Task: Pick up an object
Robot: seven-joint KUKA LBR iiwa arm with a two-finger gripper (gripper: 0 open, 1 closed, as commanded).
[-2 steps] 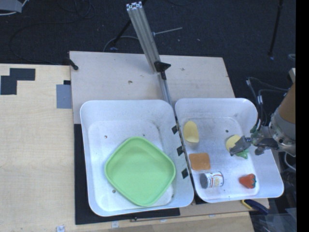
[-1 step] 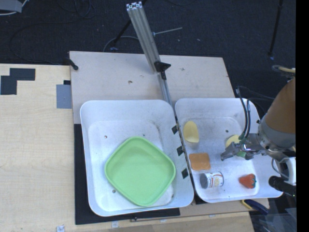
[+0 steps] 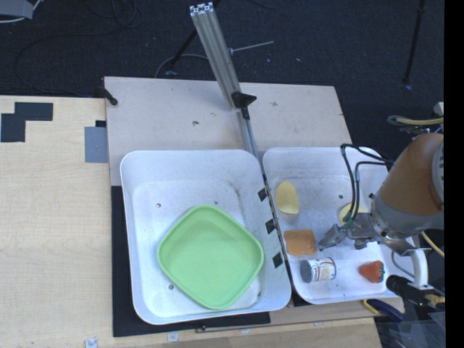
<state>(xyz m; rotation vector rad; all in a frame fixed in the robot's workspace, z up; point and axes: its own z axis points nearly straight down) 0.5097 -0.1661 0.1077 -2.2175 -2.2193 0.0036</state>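
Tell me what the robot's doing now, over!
Gripper low in right bin, nothing seen held. Orange block beside it. Small can close by.

You see 1 aluminium rail (image 3: pixel 217 56) slanting over the pale board (image 3: pixel 174 114). Left of it, a wooden tabletop (image 3: pixel 51 230) bears 1 black patch (image 3: pixel 25 118) and 1 grey patch (image 3: pixel 94 143).

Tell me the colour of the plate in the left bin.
Light green: the plate lies flat in the left bin, clearest in the camera view.
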